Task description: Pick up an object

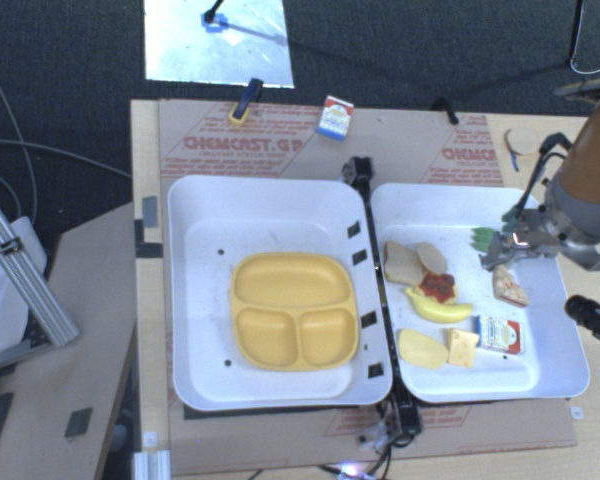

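The right bin (pixel 540 373) holds toy food. Two bread slices (pixel 404 264) lie at its left, beside a red item (pixel 439 286) and a banana (pixel 440 310). Two yellow cheese pieces (pixel 422 349) rest near the front, next to a small carton (pixel 500 334). A pizza-like slice (pixel 509 287) lies toward the right. A green item (pixel 482 236) sits further back. My gripper (pixel 504 249) hangs low over the bin's right side, between the green item and the pizza-like slice. Nothing visibly hangs from it.
The left bin (pixel 195 268) carries a yellow three-compartment tray (pixel 294 308). Behind the bins, on the bench, lie a small blue-and-white box (pixel 335 118) and a yellow-and-blue tool (pixel 245 102). The arm's grey body (pixel 585 203) covers the right bin's far right corner.
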`<state>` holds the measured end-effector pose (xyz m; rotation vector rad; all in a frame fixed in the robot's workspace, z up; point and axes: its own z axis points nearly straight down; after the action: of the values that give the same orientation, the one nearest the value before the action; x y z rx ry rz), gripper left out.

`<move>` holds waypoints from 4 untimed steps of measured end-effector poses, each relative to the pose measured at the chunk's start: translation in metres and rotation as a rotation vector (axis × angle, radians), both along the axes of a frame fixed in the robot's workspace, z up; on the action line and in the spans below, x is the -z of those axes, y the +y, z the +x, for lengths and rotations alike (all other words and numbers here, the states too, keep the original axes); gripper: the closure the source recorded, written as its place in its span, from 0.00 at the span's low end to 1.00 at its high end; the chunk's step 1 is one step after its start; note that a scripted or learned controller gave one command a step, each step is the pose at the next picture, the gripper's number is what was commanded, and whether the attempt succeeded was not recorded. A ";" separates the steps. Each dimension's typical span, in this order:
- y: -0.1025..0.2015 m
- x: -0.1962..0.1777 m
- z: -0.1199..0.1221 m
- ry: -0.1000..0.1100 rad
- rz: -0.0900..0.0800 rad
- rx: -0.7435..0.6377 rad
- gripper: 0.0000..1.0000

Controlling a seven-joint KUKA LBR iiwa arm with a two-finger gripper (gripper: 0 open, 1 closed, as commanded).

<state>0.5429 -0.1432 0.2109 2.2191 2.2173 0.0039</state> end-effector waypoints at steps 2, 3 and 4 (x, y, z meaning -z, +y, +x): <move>0.085 0.013 -0.007 0.004 0.002 -0.003 0.00; 0.046 0.129 0.040 -0.001 0.002 0.001 0.00; 0.047 0.111 0.043 -0.011 0.000 -0.003 1.00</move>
<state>0.5855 -0.0967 0.1000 2.2100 2.2150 0.0155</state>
